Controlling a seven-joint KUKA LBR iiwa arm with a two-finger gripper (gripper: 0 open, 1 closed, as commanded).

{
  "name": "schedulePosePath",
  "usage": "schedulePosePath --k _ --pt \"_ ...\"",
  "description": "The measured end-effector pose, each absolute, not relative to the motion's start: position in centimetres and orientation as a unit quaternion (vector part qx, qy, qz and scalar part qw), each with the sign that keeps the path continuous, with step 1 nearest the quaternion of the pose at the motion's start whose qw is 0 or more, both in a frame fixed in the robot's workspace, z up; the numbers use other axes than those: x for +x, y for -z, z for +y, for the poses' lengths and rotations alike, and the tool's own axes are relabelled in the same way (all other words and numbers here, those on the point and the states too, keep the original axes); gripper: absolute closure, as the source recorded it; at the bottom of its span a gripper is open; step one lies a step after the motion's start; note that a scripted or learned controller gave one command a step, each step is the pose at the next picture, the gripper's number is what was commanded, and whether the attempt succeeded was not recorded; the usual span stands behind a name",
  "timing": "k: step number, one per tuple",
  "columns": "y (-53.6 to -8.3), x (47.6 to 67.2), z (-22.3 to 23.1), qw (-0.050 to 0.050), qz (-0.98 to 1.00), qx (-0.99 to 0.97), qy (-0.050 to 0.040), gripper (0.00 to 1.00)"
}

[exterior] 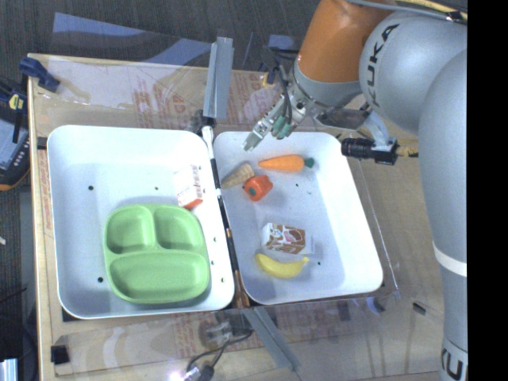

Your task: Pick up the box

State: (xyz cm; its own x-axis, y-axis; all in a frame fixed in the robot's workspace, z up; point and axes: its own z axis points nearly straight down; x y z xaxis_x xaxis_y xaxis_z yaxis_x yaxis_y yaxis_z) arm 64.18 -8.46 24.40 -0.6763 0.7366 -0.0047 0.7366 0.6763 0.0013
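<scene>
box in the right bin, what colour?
White with brown print. The box lies flat near the banana, clearest in the camera view.

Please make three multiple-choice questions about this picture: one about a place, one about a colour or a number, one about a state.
1. Where does the banana lie?
A. right bin
B. left bin
C. on the green tray

2. How many compartments has the green tray?
A. two
B. three
C. five

3. Where is the claw relative to the box?
A. closed on it
B. touching its top
C. apart from it, over the far edge of the right bin

Answers:
1 A, the banana lies by the box near that bin's front.
2 B, two small and one wide.
3 C, carrot lies between them.
</scene>
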Motion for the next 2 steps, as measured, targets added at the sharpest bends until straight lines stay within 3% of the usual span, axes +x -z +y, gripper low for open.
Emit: schedulePosePath --k 2 --pt "-26.5 64.3 -8.4 0.004 0.916 0.4 0.0009 1.0"
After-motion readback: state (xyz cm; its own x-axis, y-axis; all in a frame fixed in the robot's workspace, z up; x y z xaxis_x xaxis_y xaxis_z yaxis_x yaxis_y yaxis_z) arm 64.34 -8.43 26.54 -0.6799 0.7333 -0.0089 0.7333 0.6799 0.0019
